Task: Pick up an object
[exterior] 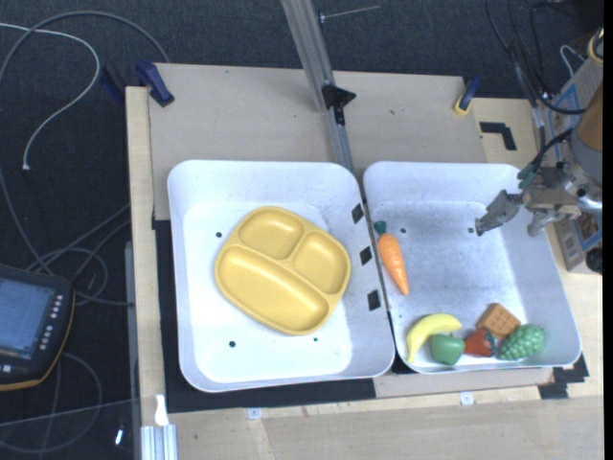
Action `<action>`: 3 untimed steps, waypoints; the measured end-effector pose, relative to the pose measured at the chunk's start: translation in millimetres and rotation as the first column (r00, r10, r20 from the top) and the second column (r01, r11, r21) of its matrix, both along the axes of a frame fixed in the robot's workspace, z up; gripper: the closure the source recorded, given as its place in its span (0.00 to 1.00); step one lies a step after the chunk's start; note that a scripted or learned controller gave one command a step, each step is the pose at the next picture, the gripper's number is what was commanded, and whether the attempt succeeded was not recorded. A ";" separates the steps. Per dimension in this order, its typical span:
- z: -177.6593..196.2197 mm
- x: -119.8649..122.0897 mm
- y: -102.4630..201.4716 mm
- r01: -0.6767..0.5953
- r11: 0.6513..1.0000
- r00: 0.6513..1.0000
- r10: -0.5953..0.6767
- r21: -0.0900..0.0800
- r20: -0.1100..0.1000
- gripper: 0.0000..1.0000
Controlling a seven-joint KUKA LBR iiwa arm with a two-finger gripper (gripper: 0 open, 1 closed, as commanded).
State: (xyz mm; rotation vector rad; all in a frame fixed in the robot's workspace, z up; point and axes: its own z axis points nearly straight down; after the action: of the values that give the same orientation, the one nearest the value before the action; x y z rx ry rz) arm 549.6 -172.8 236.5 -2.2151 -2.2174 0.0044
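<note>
While the carrot [393, 264] lies by the right bin's [546, 257] left wall, the claw [517, 214] hangs open over that bin's upper right, holding nothing.

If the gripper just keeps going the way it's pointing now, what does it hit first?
Likely the bare floor of the right bin. The gripper points left and down into it; the carrot lies farther along at the left wall. Depth is unclear.

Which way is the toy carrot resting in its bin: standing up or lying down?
Lying down. The carrot rests flat on the floor of the right bin by its left wall, green top pointing toward the far edge, orange tip toward the near edge.
</note>
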 end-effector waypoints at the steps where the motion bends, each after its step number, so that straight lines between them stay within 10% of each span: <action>1: -51.0 -1.5 10.8 0.000 1.000 1.000 0.000 0.000 0.000 0.00; 2: -113.6 -7.0 13.4 0.001 1.000 1.000 -0.001 0.001 -0.002 0.00; 3: -98.5 -4.5 13.2 0.000 1.000 1.000 0.000 -0.002 0.009 1.00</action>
State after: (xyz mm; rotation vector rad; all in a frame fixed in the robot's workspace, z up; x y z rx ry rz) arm 545.1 -159.5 138.0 -2.2202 -2.2227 -0.0033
